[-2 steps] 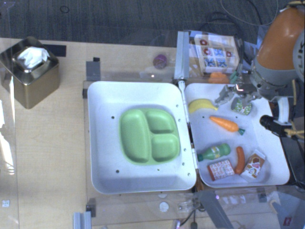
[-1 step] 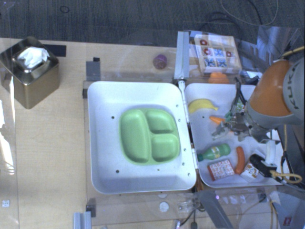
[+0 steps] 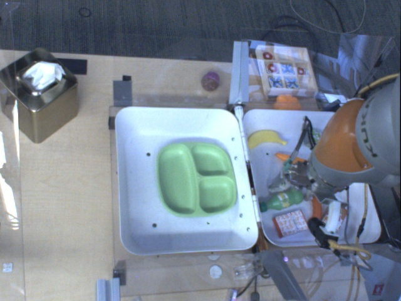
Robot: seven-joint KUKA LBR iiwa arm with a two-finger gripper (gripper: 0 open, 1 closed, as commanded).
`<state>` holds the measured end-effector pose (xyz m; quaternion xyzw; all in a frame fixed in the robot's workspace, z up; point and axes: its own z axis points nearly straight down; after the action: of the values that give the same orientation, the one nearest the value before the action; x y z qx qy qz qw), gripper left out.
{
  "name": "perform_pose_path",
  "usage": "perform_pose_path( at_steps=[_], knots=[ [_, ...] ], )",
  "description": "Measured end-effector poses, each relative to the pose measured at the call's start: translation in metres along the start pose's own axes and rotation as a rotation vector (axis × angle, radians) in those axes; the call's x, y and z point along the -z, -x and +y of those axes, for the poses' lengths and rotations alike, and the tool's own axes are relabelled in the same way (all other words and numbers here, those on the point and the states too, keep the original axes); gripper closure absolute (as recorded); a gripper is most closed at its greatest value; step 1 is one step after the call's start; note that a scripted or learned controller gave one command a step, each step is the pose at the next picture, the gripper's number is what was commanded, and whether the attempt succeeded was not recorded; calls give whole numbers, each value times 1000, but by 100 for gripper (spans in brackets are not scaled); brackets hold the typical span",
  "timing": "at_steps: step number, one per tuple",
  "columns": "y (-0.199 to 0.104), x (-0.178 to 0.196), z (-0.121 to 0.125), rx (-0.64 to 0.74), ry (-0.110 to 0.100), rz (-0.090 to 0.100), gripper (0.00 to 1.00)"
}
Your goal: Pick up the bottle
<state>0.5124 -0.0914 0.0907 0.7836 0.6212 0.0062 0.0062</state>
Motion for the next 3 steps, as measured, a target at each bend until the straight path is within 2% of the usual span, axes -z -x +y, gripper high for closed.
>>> perform_pose_path(
  at_steps=[1, 2, 3],
  knots=[
    [0, 13, 4, 0, 11, -1, 100],
    [-36, 95, 32, -5, -10, 0, 100],
    [-2, 51, -2, -44, -16, -2, 100]
  ],
)
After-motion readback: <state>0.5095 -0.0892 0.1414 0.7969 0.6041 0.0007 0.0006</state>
